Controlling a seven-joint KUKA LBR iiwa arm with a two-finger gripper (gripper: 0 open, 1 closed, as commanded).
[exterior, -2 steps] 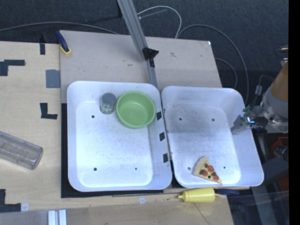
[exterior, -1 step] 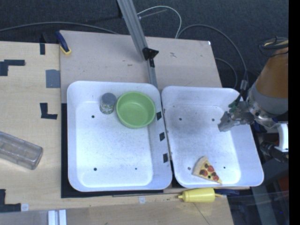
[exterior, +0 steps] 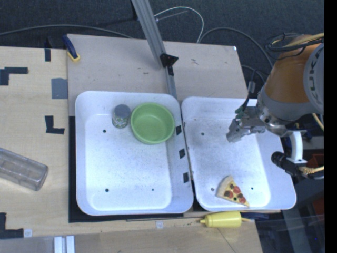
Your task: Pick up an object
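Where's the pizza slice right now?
The pizza slice lies in the right bin, near its front edge, below the claw and just behind the yellow bottle on the bench.

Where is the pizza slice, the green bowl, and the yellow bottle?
pizza slice point(exterior: 232, 191): camera view, on its topped middle, in the right bin.
green bowl point(exterior: 152, 123): camera view, on its inside bottom, in the left bin.
yellow bottle point(exterior: 224, 220): camera view, on its body, lying on the bench.

A bulky grey arm point(exterior: 287, 101) is seen, wrapped by a broad orange band point(exterior: 287, 75) bearing part of a dark lettered marking. Black cables are looped above it. A small grey metal gripper point(exterior: 235, 135) (angular, dull) is mounted below.
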